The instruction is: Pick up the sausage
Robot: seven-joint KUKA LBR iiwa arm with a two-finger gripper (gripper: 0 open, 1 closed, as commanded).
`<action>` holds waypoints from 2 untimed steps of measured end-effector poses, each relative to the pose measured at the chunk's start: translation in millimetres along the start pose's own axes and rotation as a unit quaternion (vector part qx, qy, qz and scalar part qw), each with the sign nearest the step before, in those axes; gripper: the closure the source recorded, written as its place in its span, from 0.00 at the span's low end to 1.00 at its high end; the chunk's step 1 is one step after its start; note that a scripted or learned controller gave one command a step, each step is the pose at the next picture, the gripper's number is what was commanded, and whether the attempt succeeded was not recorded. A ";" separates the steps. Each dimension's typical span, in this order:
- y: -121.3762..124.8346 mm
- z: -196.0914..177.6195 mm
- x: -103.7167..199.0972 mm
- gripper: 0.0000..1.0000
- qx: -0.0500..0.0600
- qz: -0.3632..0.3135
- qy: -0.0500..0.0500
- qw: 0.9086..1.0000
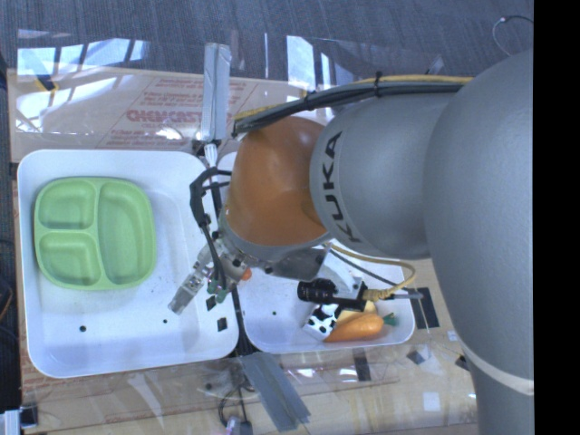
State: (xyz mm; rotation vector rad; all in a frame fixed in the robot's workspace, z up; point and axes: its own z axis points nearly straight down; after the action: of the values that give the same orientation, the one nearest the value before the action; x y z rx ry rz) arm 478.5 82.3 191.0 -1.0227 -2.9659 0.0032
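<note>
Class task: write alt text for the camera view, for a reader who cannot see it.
A grey and orange arm covers most of the right bin, its gripper low over the left bin. A green divided plate lies in the left bin; a carrot lies in the right.

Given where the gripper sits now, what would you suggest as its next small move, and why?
I would probably lift the gripper and swing it toward the right bin. It sits low over the left bin, beside the green divided plate. The right bin holds a carrot and a black-and-white toy, and the arm covers much of it, so the sausage may lie under there.
</note>
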 end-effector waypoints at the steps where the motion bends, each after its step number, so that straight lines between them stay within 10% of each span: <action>1: -20.8 -15.1 -123.5 0.00 -0.001 -0.005 -0.002 1.000; 2: -70.5 -0.5 -111.1 0.00 -0.001 -0.024 -0.001 1.000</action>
State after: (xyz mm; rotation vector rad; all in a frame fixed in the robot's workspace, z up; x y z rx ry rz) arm 522.5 -41.7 191.3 -0.9519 -2.9913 0.0014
